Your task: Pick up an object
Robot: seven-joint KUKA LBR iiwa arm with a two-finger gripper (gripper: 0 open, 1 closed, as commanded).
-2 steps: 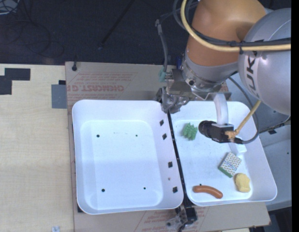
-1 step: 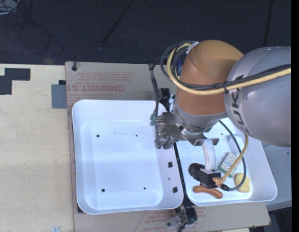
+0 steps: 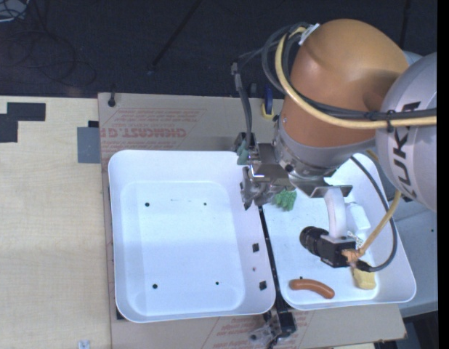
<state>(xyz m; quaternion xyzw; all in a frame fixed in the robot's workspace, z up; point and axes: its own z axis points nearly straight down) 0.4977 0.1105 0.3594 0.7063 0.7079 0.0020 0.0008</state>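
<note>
While the pincer (image 3: 255, 186) hovers just beside the green toy (image 3: 285, 200), likely to line up on it, you cannot tell whether it is open or closed.

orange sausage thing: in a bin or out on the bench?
In. The orange sausage lies flat on the floor of the bin on the view's right, inside its near rim.

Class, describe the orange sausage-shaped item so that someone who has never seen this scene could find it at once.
Find the right-hand white bin, under the robot arm. At its near edge, toward the bottom of the view, lies the orange sausage-shaped item. It is long, thin and curved, unlike the small green lump farther up and the pale yellow chunk to its right.
</note>
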